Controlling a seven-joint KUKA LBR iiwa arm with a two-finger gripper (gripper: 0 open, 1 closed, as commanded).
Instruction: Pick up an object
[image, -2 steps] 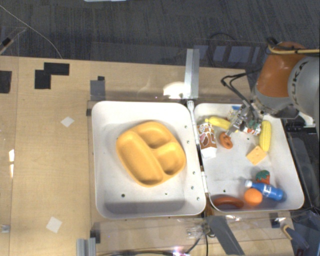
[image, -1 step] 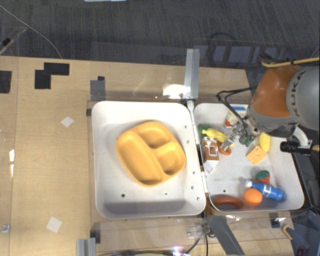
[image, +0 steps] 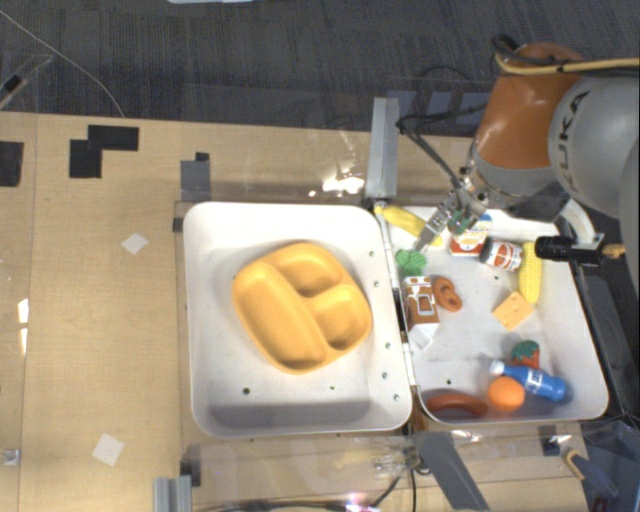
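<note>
yellow divided tray (image: 302, 304) in left bin (image: 215, 400), wood bench (image: 90, 330)

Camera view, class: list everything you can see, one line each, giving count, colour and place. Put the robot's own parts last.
Bins: two, white, side by side on the bench.
Divided tray: one, yellow, left bin.
Banana: one, yellow, right bin's far left corner.
Corn cob: one, yellow, right bin's right side.
Cheese wedge: one, yellow-orange, right bin's middle.
Orange: one, orange, right bin's near side.
Bottle: one, blue, beside the orange.
Doughnut: one, brown, right bin.
Arm: one, grey and orange, from the right.
Gripper: one, above the banana.
</note>
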